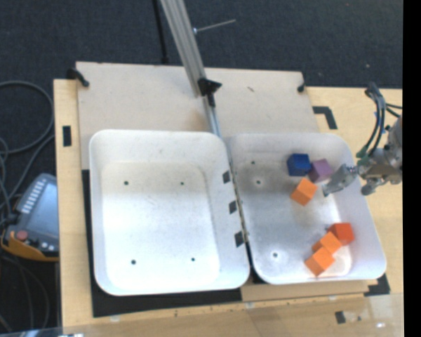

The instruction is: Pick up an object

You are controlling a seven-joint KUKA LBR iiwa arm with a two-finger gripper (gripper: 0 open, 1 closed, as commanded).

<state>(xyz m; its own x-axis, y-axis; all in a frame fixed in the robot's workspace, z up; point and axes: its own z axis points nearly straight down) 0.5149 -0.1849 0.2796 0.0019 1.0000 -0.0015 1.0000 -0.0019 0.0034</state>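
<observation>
The right bin [266, 216] holds several small cubes. A blue cube [299, 164] and a purple cube [322, 168] sit side by side near its far edge, with an orange cube [304, 192] just in front of them. A red-orange cube [343, 232] and two orange cubes [329, 243] [320, 261] cluster at the near right corner. My gripper [352, 184] hangs over the bin's right side, just right of the purple cube, open with nothing between its fingers. One fingertip [335, 182] is close to the purple cube.
The left bin [161, 209] stands beside the right one. A slanted metal rail [186, 41] reaches down to the gap between the bins. A teach pendant [35, 216] and cables [0, 139] lie left of the bench.
</observation>
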